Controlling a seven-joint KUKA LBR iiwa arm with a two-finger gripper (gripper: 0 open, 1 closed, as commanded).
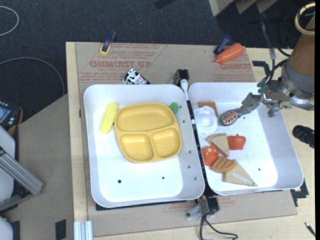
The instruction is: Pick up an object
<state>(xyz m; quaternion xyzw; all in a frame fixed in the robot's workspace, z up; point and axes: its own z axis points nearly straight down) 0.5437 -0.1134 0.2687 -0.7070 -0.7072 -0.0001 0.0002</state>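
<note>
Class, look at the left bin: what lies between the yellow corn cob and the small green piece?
The yellow divided tray lies between them in the camera view: the corn cob rests by its left edge, the green piece at its upper right corner.

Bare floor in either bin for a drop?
Left white bin: strip in front of the yellow divided plastic tray. Right white bin: right half, beside the red toy pepper. Crowded along its left wall.

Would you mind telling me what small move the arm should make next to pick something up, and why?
Probably lower the gripper a little toward the brown oval toy. That toy lies right below its fingertips in the right bin, slightly apart from the white piece and the red piece, so it looks like the easiest thing to reach.
</note>
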